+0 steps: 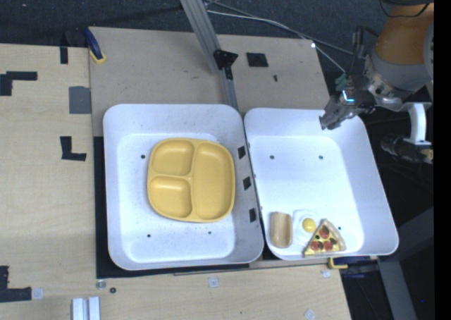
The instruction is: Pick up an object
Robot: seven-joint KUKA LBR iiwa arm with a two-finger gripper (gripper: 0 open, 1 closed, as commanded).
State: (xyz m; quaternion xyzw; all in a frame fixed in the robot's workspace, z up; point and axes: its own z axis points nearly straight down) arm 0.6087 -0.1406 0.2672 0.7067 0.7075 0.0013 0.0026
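Note:
A yellow divided plate [191, 179] lies in the left bin [123, 170]. In the right bin [366, 170], along its near edge, sit a tan bread slice [280, 229], a fried egg [307, 224] and a pizza slice [324, 239]. My gripper [334, 117] hangs over the right bin's far right corner, well away from these items. Nothing shows between its fingers.
A slanted metal pole [201, 19] crosses above the bins' far side, with thin cables [282, 26] trailing across the bench. A blue and yellow clip [94, 46] lies at the bench's far left. Black tape marks dot the wooden surface.

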